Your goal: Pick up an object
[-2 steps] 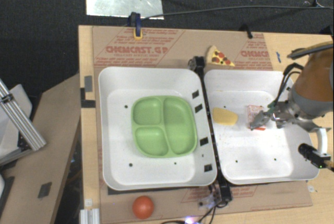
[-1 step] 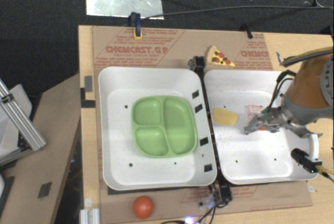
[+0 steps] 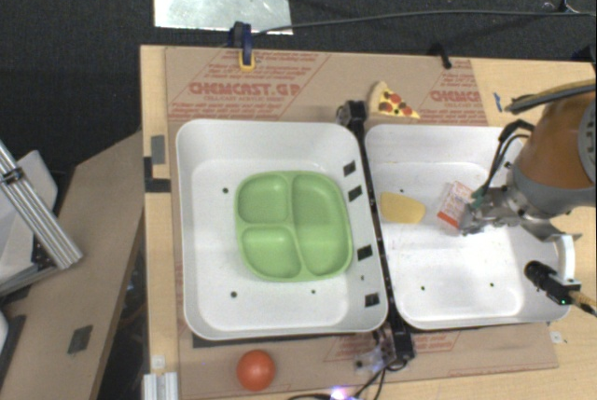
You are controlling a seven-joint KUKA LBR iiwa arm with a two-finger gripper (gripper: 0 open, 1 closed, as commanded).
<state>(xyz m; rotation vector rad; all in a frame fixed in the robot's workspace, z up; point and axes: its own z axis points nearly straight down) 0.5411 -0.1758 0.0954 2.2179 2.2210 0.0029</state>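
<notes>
The brown board [image 3: 280, 81] under the bins reads "CHEMCAST GP" in red.

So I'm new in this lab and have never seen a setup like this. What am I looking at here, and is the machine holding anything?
This is one camera fixed above a bench, looking down at a slant. The grey and orange shape on the right is a robot arm; its gripper is down in the right bin, at a small red and white packet. I cannot tell whether it holds the packet. A pale yellow piece lies nearby in that bin. The left bin holds a green divided plate. Outside the bins lie a toy pizza slice and an orange ball.
</notes>
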